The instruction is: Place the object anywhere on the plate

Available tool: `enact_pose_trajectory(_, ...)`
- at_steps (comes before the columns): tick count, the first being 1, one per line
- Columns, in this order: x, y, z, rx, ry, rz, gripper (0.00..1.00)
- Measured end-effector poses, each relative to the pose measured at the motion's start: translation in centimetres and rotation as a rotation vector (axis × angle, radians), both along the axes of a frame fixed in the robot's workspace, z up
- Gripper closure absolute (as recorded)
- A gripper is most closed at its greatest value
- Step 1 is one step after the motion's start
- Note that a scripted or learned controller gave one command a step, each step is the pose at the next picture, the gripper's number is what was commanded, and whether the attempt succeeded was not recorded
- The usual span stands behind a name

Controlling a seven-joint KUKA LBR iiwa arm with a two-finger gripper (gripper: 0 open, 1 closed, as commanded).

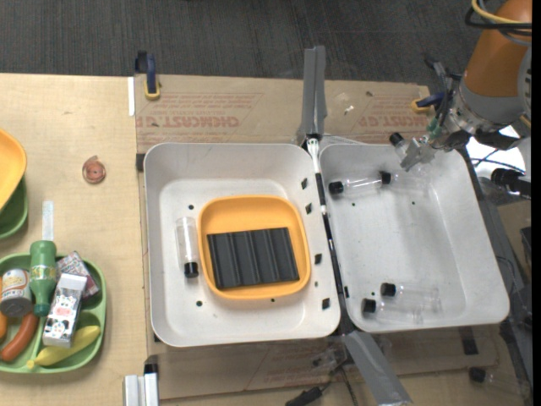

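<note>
The pale wooden counter (68, 125) carries a brown cardboard sheet (254, 112) printed with the word "CHEMCAST" seen upside down along its far edge, and on that sit two shallow white bins side by side. The left white bin (165, 311) holds the orange square plastic plate (252, 212), which bears a black ribbed rectangular block (253, 257); a clear plastic tube with a black cap (185, 244) lies just beside the plate's left edge, long axis running near to far. The grey arm with the orange band (497, 66) hangs over the far right corner of the right white bin (473, 252), its gripper (420, 152) low there; whether its fingers are parted or closed on anything cannot be made out. A second clear black-capped tube (359, 182) lies just left of the gripper, long axis running left to right along the bin's far edge, likely the nearest candidate to carry over to the plate. More clear capped tubes (397, 299) lie near that bin's near edge.
</note>
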State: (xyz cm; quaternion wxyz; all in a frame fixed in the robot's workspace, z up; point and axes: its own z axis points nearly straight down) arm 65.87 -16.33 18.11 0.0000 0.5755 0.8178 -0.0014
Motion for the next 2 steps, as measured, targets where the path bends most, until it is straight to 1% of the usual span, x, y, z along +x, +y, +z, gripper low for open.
enact_pose_trajectory(1, 0.0, 2.2, 1.2, 0.001, -0.001, 0.166, 1.0)
enact_pose_trajectory(2, 0.1, 1.3, -0.1, 0.001, -0.003, 0.304, 1.0)
